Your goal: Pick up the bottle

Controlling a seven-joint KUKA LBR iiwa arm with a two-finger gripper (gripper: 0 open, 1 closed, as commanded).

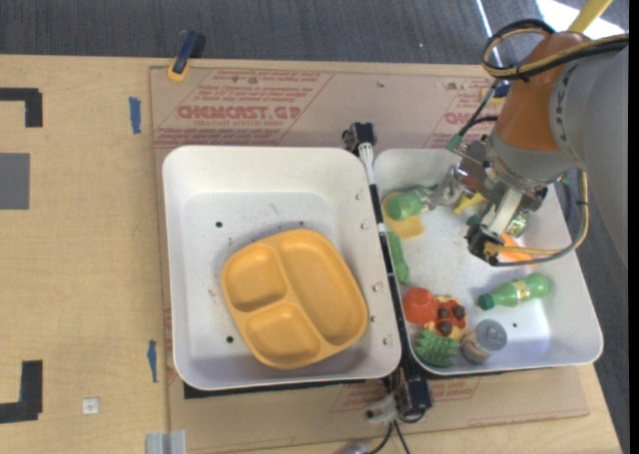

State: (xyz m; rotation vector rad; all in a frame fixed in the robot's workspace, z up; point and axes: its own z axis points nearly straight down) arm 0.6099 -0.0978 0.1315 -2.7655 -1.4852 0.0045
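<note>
Bottle (515, 292): camera view. A green bottle lies on its side in the right bin (582, 340), in the half nearer the camera and close to the bin's right wall; its darker green cap end points left, and its paler body points right and slightly away. It touches no other object and lies free on the white floor.

Hand (471, 195): it hangs over the far half of the same bin, below the orange band of the arm (534, 108), which enters from the right. Whether the hand is open or closed cannot be told, and nothing can be seen held in it. The bottle lies apart from it, nearer the camera.

Other contents of the right bin: a round green piece (402, 206) and a yellow piece (407, 227) near the left wall. A small orange object (516, 254) lies between hand and bottle. Along the near wall are a red piece (419, 301), a studded green block (434, 347) and a grey round object (485, 338).

Left bin (190, 175): it holds a yellow divided plate (294, 296), set right side up. Both bins rest side by side on the tan surface (80, 242).
</note>
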